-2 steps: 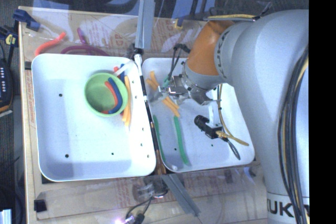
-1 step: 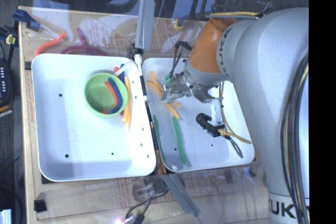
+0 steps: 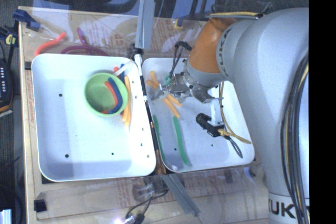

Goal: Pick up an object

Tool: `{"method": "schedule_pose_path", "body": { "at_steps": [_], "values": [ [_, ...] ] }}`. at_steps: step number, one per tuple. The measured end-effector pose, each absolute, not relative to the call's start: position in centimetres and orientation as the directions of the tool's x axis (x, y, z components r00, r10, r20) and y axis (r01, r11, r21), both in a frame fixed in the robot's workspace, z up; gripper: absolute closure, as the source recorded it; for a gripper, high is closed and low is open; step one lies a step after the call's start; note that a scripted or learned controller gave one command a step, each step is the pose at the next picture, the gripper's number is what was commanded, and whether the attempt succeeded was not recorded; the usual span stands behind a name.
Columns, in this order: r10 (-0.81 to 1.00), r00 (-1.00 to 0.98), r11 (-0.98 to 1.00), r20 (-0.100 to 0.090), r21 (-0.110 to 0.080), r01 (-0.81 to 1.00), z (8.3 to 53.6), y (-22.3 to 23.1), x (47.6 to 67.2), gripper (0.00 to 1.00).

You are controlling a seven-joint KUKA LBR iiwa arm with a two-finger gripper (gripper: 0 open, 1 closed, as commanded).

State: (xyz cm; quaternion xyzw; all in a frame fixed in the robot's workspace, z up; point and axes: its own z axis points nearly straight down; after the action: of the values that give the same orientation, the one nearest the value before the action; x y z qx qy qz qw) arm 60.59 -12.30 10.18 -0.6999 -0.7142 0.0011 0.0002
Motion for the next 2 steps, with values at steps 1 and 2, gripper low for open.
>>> {"method": "schedule_pose_path", "body": {
  "at_steps": [1, 2],
  "values": [
    [1.0, -0.022, 0.022, -0.001, 0.0, 1.0, 11.16, -12.25, 60.62, 1.0],
    [1.0, -0.022, 0.022, -0.001, 0.0, 1.0, 11.15, -12.24, 60.62, 0.0]
  ]
}}
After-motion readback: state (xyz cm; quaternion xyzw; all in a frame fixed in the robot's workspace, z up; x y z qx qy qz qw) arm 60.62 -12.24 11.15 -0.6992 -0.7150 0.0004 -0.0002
